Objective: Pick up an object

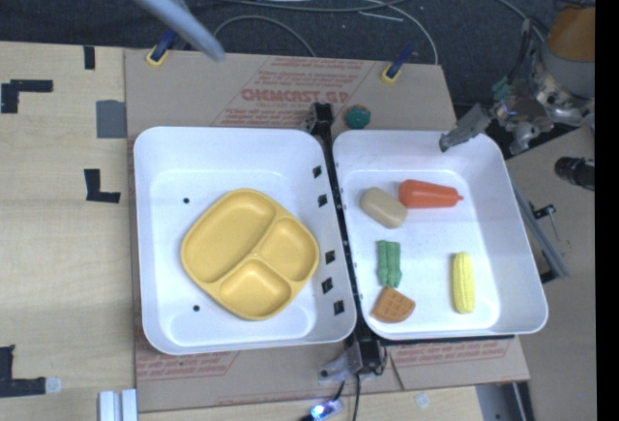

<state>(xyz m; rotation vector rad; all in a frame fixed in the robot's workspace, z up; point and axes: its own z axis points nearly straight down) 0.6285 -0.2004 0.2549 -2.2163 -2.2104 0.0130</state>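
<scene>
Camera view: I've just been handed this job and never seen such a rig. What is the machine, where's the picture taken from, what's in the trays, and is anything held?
One camera looks down at a slant on a bench. The machine is a robot arm reaching in from the right; its gripper hangs over the right bin's far right corner, with nothing visibly held. That bin holds toy food: an orange carrot, a beige potato-like piece, a green piece, a waffle-like piece and a corn cob. The left bin holds a yellow divided plate.
</scene>
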